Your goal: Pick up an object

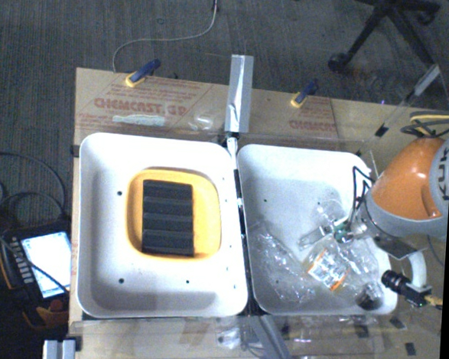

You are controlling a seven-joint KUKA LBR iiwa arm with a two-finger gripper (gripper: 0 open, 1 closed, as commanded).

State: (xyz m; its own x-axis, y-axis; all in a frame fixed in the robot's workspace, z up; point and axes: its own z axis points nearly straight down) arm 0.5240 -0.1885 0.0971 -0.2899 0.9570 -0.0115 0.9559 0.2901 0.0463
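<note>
Nearby, clear plastic clutter [323, 255] crowds pincer [342, 233], grip unreadable; yellow tray [174, 214] apart.

Before you, a wooden bench [176, 106] with two white bins [95, 281] side by side on it.

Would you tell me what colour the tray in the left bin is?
Yellow-orange tray with a black ribbed insert, in the camera view.

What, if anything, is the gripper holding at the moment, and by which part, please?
It cannot be told: the gripper is down among clear plastic items in the right bin, its hold unclear.
</note>
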